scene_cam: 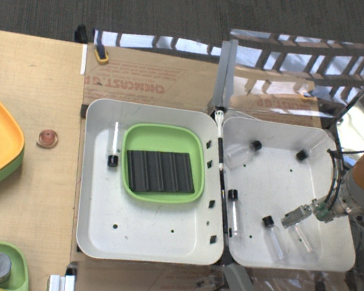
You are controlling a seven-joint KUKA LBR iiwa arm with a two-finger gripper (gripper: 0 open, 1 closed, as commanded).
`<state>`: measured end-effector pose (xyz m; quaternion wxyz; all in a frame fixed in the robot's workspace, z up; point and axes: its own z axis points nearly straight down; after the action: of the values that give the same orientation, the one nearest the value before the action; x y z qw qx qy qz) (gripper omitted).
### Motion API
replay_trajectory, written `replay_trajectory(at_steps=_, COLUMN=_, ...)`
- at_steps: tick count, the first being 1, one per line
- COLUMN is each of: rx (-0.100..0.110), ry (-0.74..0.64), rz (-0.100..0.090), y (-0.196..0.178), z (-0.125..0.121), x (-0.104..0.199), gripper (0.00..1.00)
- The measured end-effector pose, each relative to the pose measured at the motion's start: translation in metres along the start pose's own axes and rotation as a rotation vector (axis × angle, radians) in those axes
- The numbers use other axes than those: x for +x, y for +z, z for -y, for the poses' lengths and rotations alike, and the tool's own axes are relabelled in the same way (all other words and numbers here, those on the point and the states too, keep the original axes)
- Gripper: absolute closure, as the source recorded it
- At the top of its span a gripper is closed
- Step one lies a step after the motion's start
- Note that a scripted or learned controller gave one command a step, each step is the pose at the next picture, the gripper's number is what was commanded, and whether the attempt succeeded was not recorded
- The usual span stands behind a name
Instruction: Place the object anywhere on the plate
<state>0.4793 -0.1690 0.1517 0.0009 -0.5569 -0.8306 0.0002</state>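
Overhead view of the bench with two white bins, taking the green plate (163, 165) as the reference landmark. The plate sits in the left bin (91, 229) and carries a dark ribbed rectangular object (160, 172) lying flat across its middle, wholly inside the rim. Just to the left of the plate lies a clear tube with a black cap (114, 144), touching the bin floor and apart from the plate. Well to the right of the plate, over the right bin (248, 250), the gripper (295, 218) hangs low near several clear tubes with black caps (275, 237); the view is too small and blurred there to tell how wide the pincer stands or whether anything lies between its tips. Which item counts as the task's thing cannot be settled from the view: if it is the ribbed object, the placement looks complete; if it is a tube, pick-up and transfer to the plate remain.
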Motion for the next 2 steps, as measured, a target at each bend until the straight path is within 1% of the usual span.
replay_trajectory(at_steps=1, rx=-0.002, ry=-0.035, rz=0.003, y=-0.145, z=0.021, x=-0.049, gripper=0.0)
replay_trajectory(at_steps=2, rx=0.0, ry=0.112, rz=0.002, y=-0.162, z=0.012, x=-0.053, gripper=0.0)
